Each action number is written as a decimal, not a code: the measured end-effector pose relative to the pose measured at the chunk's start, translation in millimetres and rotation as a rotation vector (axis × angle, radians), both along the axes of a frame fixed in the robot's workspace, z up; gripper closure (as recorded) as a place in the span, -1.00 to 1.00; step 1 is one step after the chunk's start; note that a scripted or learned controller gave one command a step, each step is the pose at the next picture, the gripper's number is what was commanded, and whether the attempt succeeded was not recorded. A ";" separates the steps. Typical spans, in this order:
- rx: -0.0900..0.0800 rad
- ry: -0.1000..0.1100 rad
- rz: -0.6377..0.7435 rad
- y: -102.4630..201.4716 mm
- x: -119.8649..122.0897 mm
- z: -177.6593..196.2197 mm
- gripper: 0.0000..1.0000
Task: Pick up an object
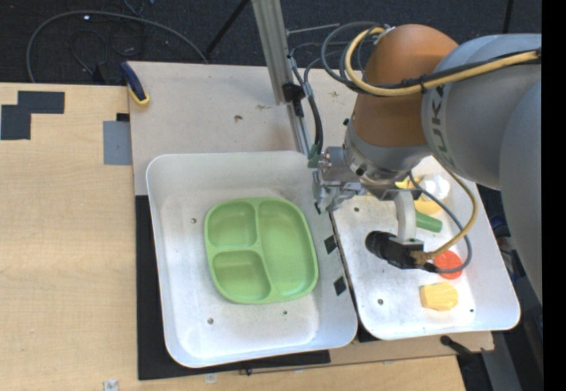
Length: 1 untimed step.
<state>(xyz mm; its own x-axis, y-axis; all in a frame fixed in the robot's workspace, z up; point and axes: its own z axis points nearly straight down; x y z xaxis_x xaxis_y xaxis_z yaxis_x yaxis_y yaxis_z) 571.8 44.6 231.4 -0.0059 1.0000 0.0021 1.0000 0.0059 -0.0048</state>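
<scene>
My gripper (pixel 330 196) hangs over the inner edge of the right bin (pixel 389 314), close to the ridge between the two bins, with the arm's big orange-banded wrist above it. Several small things lie in the right bin beyond the arm: a yellow block (pixel 439 295) near the front, a red-orange piece (pixel 451 264) behind it, a green piece (pixel 430 224) and a yellow piece (pixel 425 207) further back. Nothing shows between the fingers. The arm hides the back part of the right bin.
The left bin (pixel 177 292) holds a green divided plate (pixel 262 249) at its middle. An upright aluminium post (pixel 276 44) stands behind the bins. Wooden bench surface (pixel 62 230) lies to the left.
</scene>
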 end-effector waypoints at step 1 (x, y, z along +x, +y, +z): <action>-0.002 -0.002 -0.002 55.1 -1.5 6.6 1.00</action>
